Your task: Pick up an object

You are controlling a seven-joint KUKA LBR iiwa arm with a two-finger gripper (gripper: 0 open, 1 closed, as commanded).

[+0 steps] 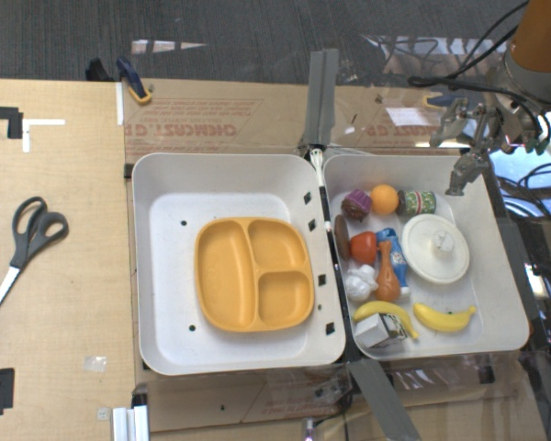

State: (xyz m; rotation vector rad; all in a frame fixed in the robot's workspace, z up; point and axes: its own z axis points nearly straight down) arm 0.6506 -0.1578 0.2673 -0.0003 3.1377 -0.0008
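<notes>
Yellow plastic bananas, two of them (445, 317) (387, 313), lie nearest in the right-hand shallow white bin (505, 274), with a small grey-and-white box (378, 332) at the bin's front edge. Behind them sit a round white lidded dish (438, 247), an orange toy drumstick (387, 274), a blue packet (397, 254), a red block (363, 247) and a crumpled white lump (359, 284). Farther back lie an orange ball (384, 198), a dark purple round piece (356, 205) and a green-labelled can (420, 201) on its side. The left bin holds a yellow divided plastic tray (254, 273).

The tool (459, 180) hangs over the right bin's far corner, holding nothing; whether its fingers are apart or together I cannot tell. A good pick would probably favour something isolated, such as the ball or the right banana, descending straight to avoid nudging neighbours. Cables clutter the arm's wrist, and the packet's markings are unreadable.
</notes>
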